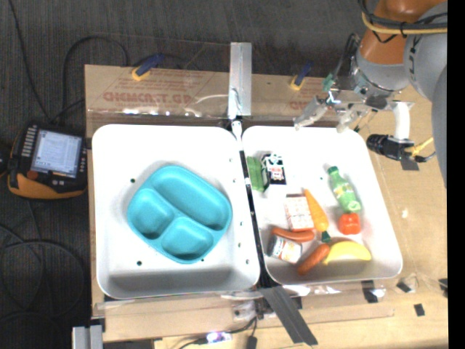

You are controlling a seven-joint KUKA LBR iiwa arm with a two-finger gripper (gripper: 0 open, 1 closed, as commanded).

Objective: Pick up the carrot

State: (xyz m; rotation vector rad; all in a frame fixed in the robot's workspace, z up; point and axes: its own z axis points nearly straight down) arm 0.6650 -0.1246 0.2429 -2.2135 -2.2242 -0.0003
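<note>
Two white bins sit side by side. The left bin (109, 267) carries one blue divided plate (179, 212). The right bin (378, 195) holds one carrot (315, 208), one green bottle (341, 187), one tomato (349, 224), one banana (347, 252), two sausages and some small cartons. The carrot lies mid-bin, touching a pink carton (297, 211), with bare floor above it. The gripper (330, 113) hovers over the bin's far rim, well apart from the carrot, fingers spread with nothing between them.
</note>
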